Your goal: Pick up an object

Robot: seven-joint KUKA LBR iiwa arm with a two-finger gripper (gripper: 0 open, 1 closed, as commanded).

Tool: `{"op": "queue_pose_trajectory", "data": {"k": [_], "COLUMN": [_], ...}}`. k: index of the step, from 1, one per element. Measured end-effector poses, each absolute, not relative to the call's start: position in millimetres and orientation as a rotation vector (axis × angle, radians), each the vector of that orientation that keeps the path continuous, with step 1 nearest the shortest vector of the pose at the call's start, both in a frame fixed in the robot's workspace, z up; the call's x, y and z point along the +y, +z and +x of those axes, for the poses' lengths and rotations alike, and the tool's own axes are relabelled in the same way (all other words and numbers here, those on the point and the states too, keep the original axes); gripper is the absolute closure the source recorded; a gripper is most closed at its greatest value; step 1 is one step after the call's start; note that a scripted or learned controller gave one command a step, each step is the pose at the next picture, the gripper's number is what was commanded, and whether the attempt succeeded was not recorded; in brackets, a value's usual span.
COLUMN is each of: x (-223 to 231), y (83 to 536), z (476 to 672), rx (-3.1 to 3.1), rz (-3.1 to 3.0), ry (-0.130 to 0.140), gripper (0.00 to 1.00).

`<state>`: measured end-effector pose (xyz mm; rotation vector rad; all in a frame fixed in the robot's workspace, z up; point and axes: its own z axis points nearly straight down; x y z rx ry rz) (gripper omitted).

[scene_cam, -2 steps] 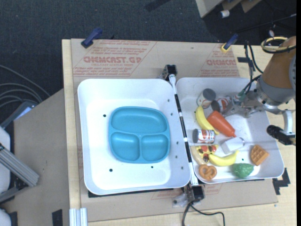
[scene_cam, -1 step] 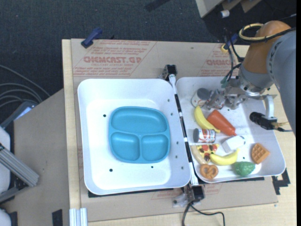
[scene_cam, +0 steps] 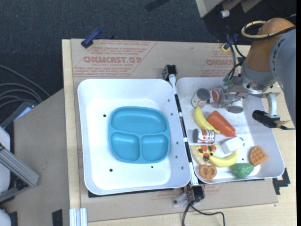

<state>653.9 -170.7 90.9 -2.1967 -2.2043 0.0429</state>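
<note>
My gripper [scene_cam: 228, 96] is low over the far part of the right bin [scene_cam: 270, 140], reaching in from the right. A small red and white can [scene_cam: 215, 96] lies right beside it on its left, with a grey disc [scene_cam: 203, 94] further left. Just in front of the gripper sit another grey disc [scene_cam: 235, 108] and an orange carrot [scene_cam: 221, 123]. A yellow banana [scene_cam: 201, 119] lies along the bin's left side. Whether anything sits inside the gripper is hidden by its body.
The near half of the right bin holds a labelled can [scene_cam: 205, 136], a white block [scene_cam: 231, 145], a second banana [scene_cam: 225, 160], a waffle [scene_cam: 257, 155], a green broccoli [scene_cam: 242, 169] and a pretzel [scene_cam: 207, 172]. A blue divided plate [scene_cam: 139, 134] lies in the left bin [scene_cam: 91, 126].
</note>
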Motion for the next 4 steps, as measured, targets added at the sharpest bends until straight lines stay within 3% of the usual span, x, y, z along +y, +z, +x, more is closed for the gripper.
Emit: {"op": "queue_pose_trajectory", "data": {"k": [1,3,4], "x": [-167,-102,-172], "y": [90,83,82], "z": [654.0,659.6,663.2], "rx": [-2.2,-2.208,-2.207], "rz": [-2.188,-2.215,-2.199], "ry": [0.038,0.047,0.01], "gripper": [0.0,0.0,0.0]}}
